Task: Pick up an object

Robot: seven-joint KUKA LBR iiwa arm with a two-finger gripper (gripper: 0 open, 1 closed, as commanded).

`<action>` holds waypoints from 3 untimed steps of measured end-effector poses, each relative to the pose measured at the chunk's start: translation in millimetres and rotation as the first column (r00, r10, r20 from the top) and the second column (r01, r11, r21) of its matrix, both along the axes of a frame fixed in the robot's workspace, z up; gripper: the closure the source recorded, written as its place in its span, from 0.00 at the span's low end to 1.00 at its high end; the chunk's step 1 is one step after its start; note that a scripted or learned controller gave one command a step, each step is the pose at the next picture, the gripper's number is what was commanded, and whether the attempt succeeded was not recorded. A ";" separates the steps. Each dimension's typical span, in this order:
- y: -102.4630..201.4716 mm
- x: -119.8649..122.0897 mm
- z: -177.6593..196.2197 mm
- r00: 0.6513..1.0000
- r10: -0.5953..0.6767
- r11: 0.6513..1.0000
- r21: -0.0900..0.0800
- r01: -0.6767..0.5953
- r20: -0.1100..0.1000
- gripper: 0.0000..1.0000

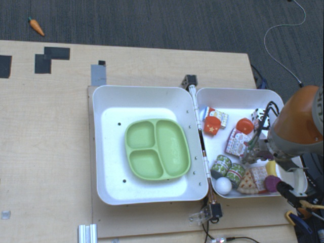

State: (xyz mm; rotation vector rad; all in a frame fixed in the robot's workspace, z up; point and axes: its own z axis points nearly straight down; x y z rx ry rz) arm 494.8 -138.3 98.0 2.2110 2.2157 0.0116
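The right bin (238,94) holds several small toys. Among them are a red strawberry-like piece (212,126), a red tomato (244,125), a pink-and-white packet (236,142), two green cans (228,169), a white egg (223,186), a pizza slice (248,184) and a purple piece (272,183). My arm, with its orange band (299,120), hangs over the bin's right side. The gripper (254,151) is low among the toys, just right of the packet and above the pizza slice. Nothing is visibly lifted.
The left bin (109,135) holds a light green divided plate (157,149). A metal clamp (190,81) sits at the top of the seam between the bins. Cables and a connector (212,211) lie at the bench's front edge. Black tape patches (50,58) mark the bench at far left.
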 end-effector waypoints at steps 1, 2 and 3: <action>0.0 -0.1 -0.1 1.000 0.000 1.000 0.000 0.000 0.000 0.00; 0.6 1.5 10.4 1.000 0.002 1.000 0.000 -0.002 0.004 1.00; 0.6 1.4 10.4 1.000 0.002 1.000 0.000 -0.002 0.004 0.00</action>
